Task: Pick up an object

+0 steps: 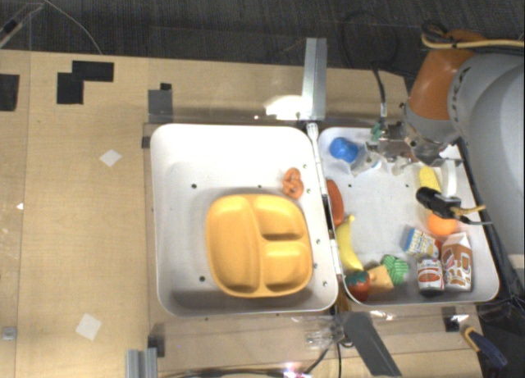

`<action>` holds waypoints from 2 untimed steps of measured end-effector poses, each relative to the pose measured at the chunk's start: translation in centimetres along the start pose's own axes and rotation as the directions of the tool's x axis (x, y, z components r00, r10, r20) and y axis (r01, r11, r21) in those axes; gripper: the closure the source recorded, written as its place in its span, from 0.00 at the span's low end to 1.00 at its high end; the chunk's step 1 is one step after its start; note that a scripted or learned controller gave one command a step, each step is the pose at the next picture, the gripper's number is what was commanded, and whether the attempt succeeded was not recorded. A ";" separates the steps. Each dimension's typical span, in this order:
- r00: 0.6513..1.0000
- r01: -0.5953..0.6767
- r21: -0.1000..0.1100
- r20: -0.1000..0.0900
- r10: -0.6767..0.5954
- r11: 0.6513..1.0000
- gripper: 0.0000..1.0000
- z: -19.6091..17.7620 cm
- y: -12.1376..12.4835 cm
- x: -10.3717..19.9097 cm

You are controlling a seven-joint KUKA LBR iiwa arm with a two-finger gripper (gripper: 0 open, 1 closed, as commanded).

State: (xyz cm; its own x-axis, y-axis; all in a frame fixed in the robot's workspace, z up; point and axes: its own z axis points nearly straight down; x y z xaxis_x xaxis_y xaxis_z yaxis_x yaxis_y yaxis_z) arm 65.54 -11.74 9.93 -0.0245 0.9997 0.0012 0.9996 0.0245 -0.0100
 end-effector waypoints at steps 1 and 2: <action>0.993 0.116 -0.022 0.011 -0.116 0.993 0.00 -8.7 1.2 -9.2; 0.967 0.254 -0.014 0.006 -0.254 0.967 0.00 -3.3 1.3 -5.5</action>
State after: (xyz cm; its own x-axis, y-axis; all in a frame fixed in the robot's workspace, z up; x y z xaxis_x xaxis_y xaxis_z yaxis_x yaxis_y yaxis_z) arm 67.04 -17.22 13.16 -0.2779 0.9606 -0.0024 0.9606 0.2779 0.0045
